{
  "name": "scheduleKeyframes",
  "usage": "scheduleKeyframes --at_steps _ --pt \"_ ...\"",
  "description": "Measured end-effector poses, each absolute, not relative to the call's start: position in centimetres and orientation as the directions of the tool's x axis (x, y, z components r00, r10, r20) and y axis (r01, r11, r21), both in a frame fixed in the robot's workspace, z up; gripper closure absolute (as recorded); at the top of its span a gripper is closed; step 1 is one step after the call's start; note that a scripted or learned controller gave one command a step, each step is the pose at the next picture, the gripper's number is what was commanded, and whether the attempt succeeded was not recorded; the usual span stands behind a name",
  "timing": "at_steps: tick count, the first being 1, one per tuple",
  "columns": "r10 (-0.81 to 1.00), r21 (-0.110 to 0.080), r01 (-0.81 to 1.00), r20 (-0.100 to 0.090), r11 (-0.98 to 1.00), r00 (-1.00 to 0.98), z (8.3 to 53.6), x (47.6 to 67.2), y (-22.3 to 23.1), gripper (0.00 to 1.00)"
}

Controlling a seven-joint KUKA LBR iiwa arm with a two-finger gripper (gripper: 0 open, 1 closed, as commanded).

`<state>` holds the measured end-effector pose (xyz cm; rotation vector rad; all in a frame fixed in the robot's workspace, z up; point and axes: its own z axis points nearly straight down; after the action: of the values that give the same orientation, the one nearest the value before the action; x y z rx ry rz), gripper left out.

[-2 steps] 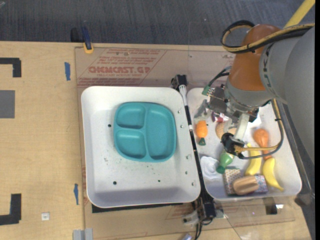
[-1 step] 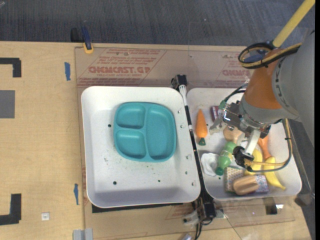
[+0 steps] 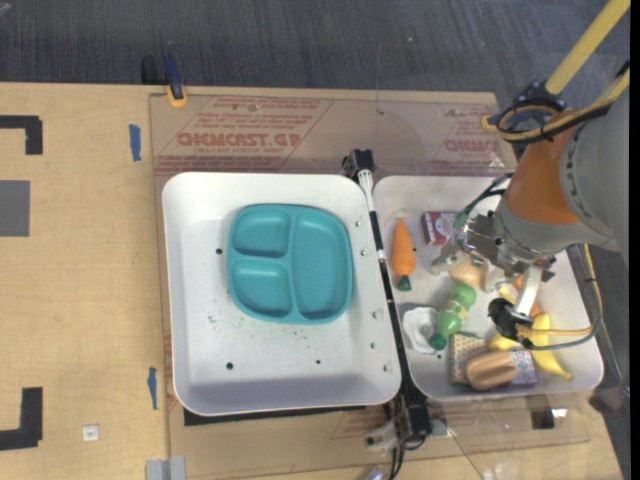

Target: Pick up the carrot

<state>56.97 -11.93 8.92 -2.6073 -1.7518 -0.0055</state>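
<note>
Orange carrot point(image 3: 402, 249) lying untouched at nine o'clock in the right bin point(image 3: 590, 353). Gripper point(image 3: 503, 268) low near bin centre, among toy food; grip state impossible to tell. Pickup not yet made.

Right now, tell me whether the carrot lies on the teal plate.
No, the carrot lies in the right bin near its left wall, while the teal plate sits in the left bin.

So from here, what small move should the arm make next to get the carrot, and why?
Probably shift the gripper toward the bin's left wall. The carrot lies there by the divider, apart from the other toy food, while the gripper hangs over the clutter mid-bin, well to the carrot's right.
</note>
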Motion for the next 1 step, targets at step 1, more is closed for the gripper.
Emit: scheduleKeyframes --at_steps 1 --pt "0.992 0.003 0.992 0.002 -0.129 0.129 8.92 56.43 -14.54 0.0"
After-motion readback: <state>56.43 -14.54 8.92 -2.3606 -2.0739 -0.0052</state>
